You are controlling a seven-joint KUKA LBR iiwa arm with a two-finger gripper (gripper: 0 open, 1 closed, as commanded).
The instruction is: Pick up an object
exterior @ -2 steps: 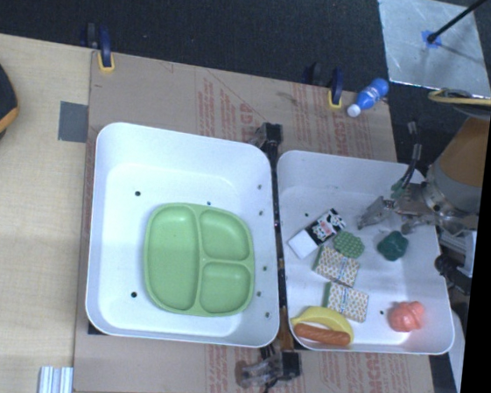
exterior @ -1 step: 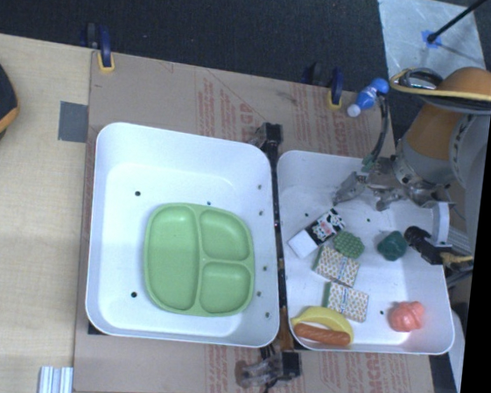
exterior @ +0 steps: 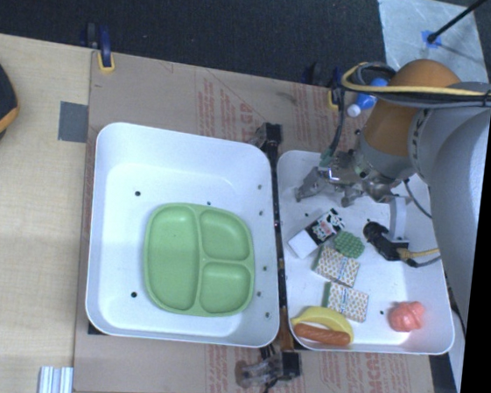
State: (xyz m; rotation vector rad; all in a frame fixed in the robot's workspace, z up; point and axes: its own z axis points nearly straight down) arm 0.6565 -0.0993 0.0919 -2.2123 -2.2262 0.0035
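Where the arm reaches in: from three o'clock of the camera view, the grey arm (exterior: 460, 172) with its orange band (exterior: 422, 79) leans over the right bin (exterior: 433, 292).
Gripper (exterior: 338, 193): at twelve o'clock in the right bin, low over the white floor. Its two fingers (exterior: 308, 190) stand spread, with nothing between them.
Black-and-white toy (exterior: 326, 227): the nearest object, just at six o'clock of the gripper and apart from it.
White block (exterior: 301, 242): at seven o'clock of the toy, touching it, close to the bin's left wall.
Green pad (exterior: 349, 244): mid-bin, just at four o'clock of the toy.
Upper patterned square (exterior: 337, 267): lying flat, its top edge against the green pad.
Lower patterned square (exterior: 346, 301): at six o'clock of the upper one, just beside it.
Toy hot dog (exterior: 322, 328): yellow bun and reddish sausage, at six o'clock against the near rim.
Pink lump (exterior: 406, 316): at four o'clock in the bin, well apart from the gripper.
Left bin (exterior: 118, 159): holds a green divided plate (exterior: 199, 259) of three compartments, lying flat toward five o'clock.
Cardboard sheet (exterior: 195, 97): brown, under both bins.
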